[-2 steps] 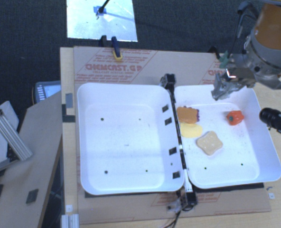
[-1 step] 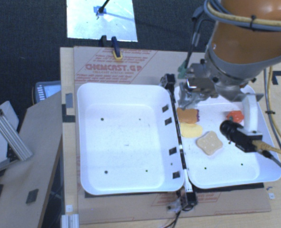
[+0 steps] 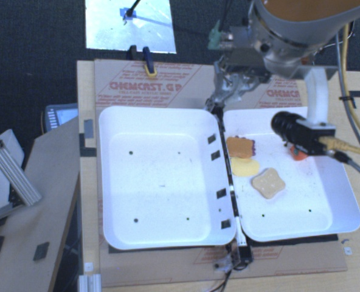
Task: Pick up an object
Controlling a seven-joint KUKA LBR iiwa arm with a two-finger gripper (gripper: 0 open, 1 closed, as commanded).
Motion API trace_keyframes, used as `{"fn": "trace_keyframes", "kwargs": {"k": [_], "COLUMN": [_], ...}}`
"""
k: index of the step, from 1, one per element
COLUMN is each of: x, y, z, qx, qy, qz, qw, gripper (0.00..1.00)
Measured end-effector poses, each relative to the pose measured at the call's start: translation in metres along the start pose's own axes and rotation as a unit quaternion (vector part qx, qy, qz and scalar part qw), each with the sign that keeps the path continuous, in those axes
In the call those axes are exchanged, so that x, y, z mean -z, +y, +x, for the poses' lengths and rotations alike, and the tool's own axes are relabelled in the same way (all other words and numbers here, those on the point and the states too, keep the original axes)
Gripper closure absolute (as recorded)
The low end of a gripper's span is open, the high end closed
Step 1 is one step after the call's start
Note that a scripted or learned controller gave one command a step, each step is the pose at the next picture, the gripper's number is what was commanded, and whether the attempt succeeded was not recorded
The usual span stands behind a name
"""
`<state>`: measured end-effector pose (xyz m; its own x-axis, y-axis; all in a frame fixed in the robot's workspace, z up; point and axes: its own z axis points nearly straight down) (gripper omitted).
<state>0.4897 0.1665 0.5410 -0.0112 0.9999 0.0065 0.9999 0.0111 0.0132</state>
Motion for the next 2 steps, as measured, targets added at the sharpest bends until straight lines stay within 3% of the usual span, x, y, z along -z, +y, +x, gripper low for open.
{"fn": "trace_keyframes", "kwargs": {"k": [1, 2], "x": [-0.0085, -0.0079], "y": [0.0880, 0.0850], "z": [0.0706, 0.0670], "qx": [-0.001, -0.003], "qy": [-0.002, -0.003], "qz": [0.004, 0.006], "qw": [1.0000, 1.0000], "gripper": [1.00, 0.00]}}
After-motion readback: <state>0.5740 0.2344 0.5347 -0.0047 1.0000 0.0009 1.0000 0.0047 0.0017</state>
